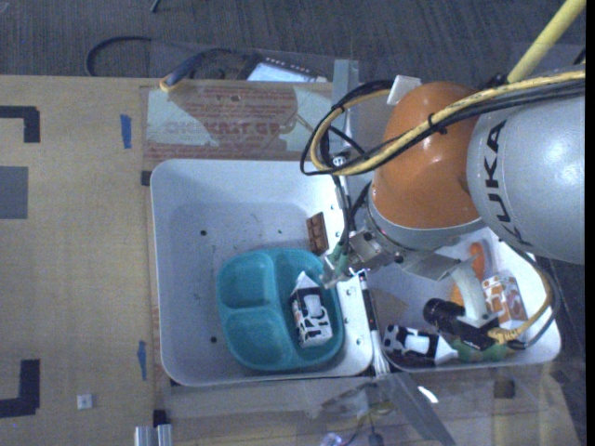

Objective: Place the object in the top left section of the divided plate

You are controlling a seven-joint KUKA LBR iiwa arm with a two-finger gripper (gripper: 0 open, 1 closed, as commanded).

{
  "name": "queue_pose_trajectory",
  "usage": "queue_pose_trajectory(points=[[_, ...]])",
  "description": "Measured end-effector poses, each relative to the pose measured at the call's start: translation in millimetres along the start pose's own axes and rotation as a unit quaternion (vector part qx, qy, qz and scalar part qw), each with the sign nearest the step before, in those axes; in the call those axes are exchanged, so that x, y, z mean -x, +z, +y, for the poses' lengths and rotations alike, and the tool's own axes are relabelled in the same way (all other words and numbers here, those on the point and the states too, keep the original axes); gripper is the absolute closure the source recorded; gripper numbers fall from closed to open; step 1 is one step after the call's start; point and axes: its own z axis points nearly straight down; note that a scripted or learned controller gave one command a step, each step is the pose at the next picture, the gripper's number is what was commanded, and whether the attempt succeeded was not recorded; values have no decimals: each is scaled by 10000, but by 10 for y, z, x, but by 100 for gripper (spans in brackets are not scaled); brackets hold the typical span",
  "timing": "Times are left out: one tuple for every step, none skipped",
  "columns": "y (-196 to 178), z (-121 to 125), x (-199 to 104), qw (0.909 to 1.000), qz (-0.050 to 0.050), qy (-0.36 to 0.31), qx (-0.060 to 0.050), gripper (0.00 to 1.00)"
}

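Camera view has the black-and-white carton [311, 316] lying in the right-hand section of the teal divided plate [249, 286], claw [337, 266] just above it; can't tell its state. Carton looks light, stiff, crushable; I'd grab its flat sides.

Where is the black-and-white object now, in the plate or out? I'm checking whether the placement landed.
In. The black-and-white object lies inside the teal divided plate, in its large right-hand compartment, beside the two smaller sections.
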Motion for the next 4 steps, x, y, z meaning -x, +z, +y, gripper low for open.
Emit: queue_pose_trajectory(points=[[561, 40, -97, 10000, 2, -72, -1, 100], [1120, 44, -6, 9994, -13, -334, 74, 100], [1244, 650, 280, 9985, -95, -402, 352, 100], [592, -48, 120, 9896, -7, -1441, 13, 100]])
